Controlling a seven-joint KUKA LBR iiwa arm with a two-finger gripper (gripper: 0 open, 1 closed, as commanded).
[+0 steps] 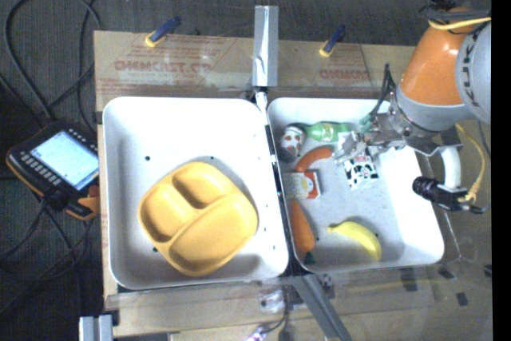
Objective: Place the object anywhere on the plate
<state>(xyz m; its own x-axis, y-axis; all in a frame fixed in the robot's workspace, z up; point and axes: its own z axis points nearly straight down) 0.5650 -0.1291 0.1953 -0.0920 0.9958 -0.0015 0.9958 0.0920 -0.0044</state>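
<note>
Roughly square in outline, the block (362,170) has no clear long axis. Its edges sit tilted, one corner turned toward the banana (357,237). It is white with black patches, like a cow's hide, and it lies on the floor of the right bin (415,247), near the far wall.

Just above the block, on its far side, hangs the gripper (363,141), touching it or nearly so. Whether the gripper is wide or narrow I cannot tell, nor whether it has the block.

Left of the block lies an orange-red sausage (313,157), slanting up toward the gripper. Beyond that, farther from the block, a green bottle (329,130) lies on its side along the far wall, with a small white ball (292,141) with red marks at its left end. Left and slightly nearer than the block stands a small orange-and-white carton (303,184). Past it a carrot (301,226) runs along the wall between the bins. The banana lies nearer than the block, well apart from it, curving with its ends upward.

Well to the left of the block, across that wall, the yellow plate (198,217) rests in the left bin (136,124). It is divided into compartments. The sausage, carton and carrot lie between the block and the plate.

The desk (184,64) beyond the bins carries two blue-and-yellow clamps (162,30).
</note>
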